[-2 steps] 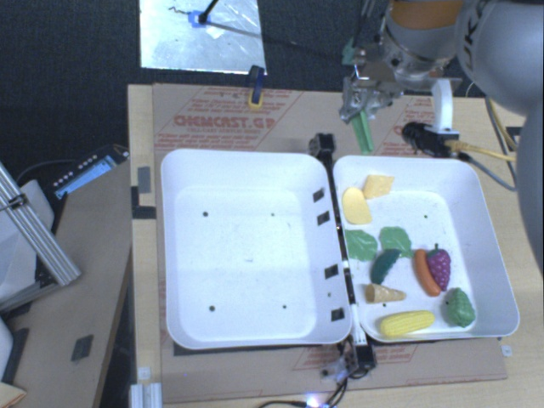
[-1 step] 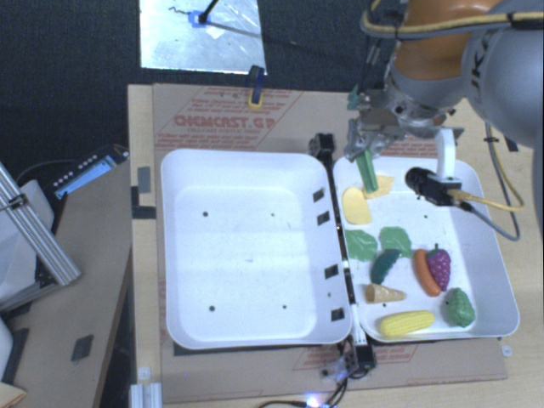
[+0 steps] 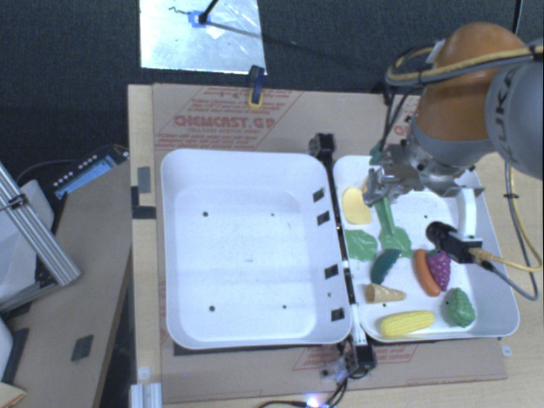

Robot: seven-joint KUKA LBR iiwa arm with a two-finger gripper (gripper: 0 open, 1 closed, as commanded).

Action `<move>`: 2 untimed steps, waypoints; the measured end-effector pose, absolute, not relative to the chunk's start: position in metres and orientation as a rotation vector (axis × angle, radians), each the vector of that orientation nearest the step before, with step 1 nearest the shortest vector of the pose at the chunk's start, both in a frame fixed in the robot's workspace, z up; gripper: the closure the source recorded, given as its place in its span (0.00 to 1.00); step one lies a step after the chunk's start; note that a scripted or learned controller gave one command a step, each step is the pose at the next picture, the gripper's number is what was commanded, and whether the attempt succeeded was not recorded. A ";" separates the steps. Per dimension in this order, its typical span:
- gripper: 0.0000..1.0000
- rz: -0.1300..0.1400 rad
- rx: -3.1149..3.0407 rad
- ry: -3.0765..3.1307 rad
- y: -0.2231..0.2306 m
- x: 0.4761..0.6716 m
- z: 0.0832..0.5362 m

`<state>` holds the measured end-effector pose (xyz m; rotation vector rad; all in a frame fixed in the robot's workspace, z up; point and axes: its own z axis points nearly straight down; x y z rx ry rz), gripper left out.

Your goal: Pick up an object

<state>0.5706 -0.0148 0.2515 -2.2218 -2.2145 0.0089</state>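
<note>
A: How far is the pick?

B: Not done, I judge. The gripper (image 3: 380,190) is low in the right bin (image 3: 493,313), just beside the yellow piece (image 3: 355,206) and the green stalk (image 3: 388,219). Whether the fingers are apart or together, I cannot tell. The toy corn (image 3: 405,321), the carrot (image 3: 426,272) and the grapes (image 3: 439,269) lie untouched.

A: Any writing?

B: Red letters on the cardboard (image 3: 223,119) read roughly "CHEMCAST GP".
</note>
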 end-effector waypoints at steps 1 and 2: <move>1.00 0.005 -2.217 -2.220 -0.006 0.534 0.205; 1.00 -0.027 -2.223 -2.241 0.018 0.573 0.370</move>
